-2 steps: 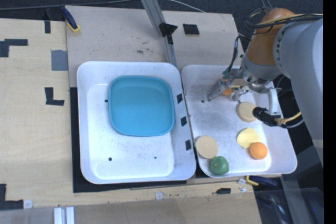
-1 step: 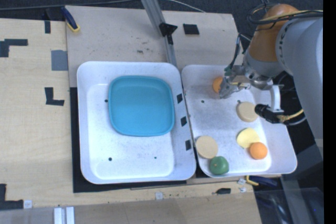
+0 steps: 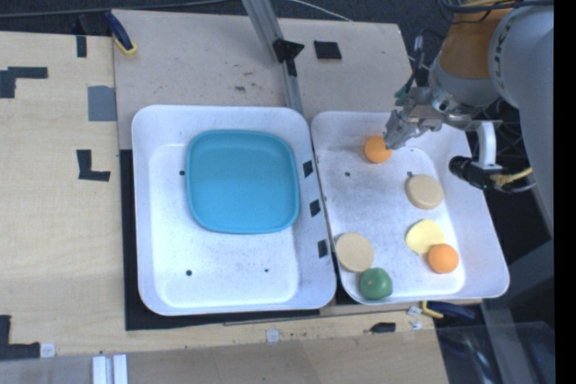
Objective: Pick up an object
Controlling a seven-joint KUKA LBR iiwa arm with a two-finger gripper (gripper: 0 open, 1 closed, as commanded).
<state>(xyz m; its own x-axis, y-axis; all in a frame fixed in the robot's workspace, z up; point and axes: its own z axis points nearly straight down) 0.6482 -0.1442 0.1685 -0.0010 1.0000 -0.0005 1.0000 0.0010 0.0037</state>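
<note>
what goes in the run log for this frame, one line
phase: reaching | gripper: over right bin, beside small orange ball | grasp: not seen | left bin: blue plate

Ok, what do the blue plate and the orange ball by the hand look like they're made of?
The blue plate looks like moulded plastic: uniform colour, rounded corners, a soft sheen. The orange ball, beside the hand, looks like matte plastic or foam, probably toy food; the view is too coarse to settle which.

A small round orange ball (image 3: pixel 377 150) lies near the right bin's (image 3: pixel 360 193) far left corner.
</note>
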